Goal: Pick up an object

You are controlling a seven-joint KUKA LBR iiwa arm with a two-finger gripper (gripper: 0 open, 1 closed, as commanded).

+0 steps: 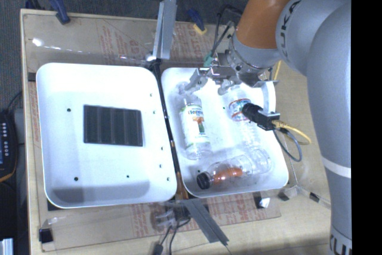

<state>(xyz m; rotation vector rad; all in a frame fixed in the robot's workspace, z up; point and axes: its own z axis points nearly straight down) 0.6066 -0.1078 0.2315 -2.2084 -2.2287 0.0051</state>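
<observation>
Three clear plastic bottles lie in the right bin (280, 173). One with a white and green label (194, 123) lies lengthwise on the bin's left side. A second with a red and blue label (242, 111) lies to its right, partly under the wrist. A third with a black cap and orange contents (224, 175) lies across the near end. My gripper (210, 84) hangs over the far end of this bin, just above the tops of the first two bottles. Its fingers (193, 80) stand spread apart and open, with nothing between them.
The left bin (54, 86) has a dark slotted panel (113, 125) in its floor. A metal post (165, 27) rises between the bins at the back. A black plug (260, 116) and yellow cable (293, 131) hang off the wrist over the right bin's edge. Blue clamps (59, 9) grip the bench's back.
</observation>
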